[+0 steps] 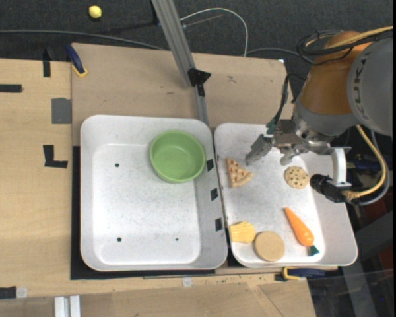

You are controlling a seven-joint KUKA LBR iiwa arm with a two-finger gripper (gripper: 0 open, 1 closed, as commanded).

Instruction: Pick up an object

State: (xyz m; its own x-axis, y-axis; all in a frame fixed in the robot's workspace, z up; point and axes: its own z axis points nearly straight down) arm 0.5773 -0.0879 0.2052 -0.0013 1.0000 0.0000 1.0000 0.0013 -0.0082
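Note:
My gripper (270,156) hangs over the back half of the right bin (336,249), open, with nothing between its fingers. One fingertip (253,157) points down-left toward a waffle-patterned pizza slice (237,173) lying just below it. A round speckled cookie (296,177) lies just below and right of the other finger. Nearer the front of this bin are an orange carrot (299,226), a yellow ridged piece (242,232) and a tan round disc (269,246). A green bowl (177,156) stands in the left bin (99,197).
A grey metal pole (175,35) slants down to the back edge where the two bins meet. Cables loop behind the right bin. A small yellow ball (95,11) lies on the dark floor at the far back left.

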